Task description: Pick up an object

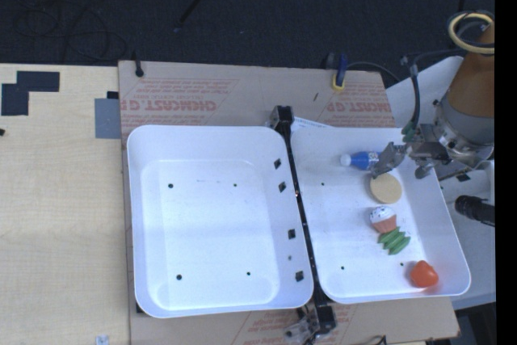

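The gripper is being held over the right bin, jaws spread. The bottle is lying just left (long axis left-right), the disc just below.

The table has a light wooden top. A big flat sheet of brown cardboard with red letters lies on it. Two shallow white plastic bins sit on the cardboard, side by side and touching. The left bin is the landmark here. The right bin is just beside it, and black clips run along the line where the two meet. Left of the left bin, on the bare wood, there is a small grey square near the cardboard's edge. Farther left and a little higher are dark blue blocky shapes, flat on the wood.
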`<state>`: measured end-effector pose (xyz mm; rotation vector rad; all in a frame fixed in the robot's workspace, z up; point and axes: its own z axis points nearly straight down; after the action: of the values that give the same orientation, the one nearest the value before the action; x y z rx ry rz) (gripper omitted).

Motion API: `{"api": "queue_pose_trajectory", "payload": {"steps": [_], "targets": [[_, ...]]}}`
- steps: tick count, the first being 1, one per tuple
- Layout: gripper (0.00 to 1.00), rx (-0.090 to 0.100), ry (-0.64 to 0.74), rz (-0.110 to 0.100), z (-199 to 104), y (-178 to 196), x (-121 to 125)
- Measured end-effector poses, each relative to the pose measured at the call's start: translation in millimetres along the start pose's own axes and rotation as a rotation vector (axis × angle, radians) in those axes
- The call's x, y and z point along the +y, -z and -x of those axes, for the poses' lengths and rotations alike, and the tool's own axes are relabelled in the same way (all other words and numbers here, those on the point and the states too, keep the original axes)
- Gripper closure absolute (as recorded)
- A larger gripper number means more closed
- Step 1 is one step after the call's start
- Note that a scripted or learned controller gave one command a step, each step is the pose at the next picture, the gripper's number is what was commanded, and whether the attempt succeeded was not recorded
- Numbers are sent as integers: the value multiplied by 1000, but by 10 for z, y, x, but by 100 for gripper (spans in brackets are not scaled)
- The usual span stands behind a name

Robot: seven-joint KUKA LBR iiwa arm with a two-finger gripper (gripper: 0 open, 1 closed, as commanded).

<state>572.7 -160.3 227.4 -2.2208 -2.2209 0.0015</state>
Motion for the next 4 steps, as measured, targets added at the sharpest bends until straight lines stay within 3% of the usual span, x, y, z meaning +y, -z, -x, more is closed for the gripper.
{"api": "queue_pose_trajectory", "payload": {"steps": [1,2,3,4], "targets": [[0,1,-5,-8,443,-609,-294],[0,-5,4,15,379,599,246],[0,-2,4,5,528,760,713],[0,3,0,-8,518,-334,697]]}}
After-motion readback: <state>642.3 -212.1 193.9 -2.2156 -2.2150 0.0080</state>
